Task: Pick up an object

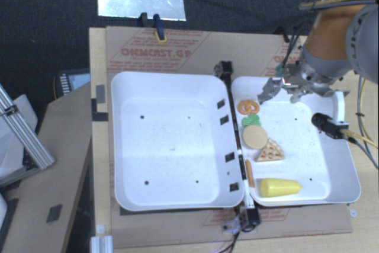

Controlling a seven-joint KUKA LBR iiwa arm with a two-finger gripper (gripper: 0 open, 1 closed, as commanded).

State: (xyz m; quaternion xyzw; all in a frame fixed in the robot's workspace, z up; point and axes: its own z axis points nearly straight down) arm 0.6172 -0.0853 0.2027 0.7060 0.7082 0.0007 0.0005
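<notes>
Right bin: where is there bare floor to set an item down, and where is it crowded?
Bare floor lies right of the pizza-slice toy and round tan cookie, toward the right wall of the right white bin. Its left edge is crowded: pretzel, green piece, yellow corn-shaped toy.

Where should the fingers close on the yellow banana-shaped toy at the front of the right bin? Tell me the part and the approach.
Probably the thick middle of the yellow banana-shaped toy, from straight above, with the fingers across its short width. It lies flat and lengthwise along the front wall of the right white bin, tapering toward its right tip, and the bin floor behind it leaves room for one finger.
</notes>
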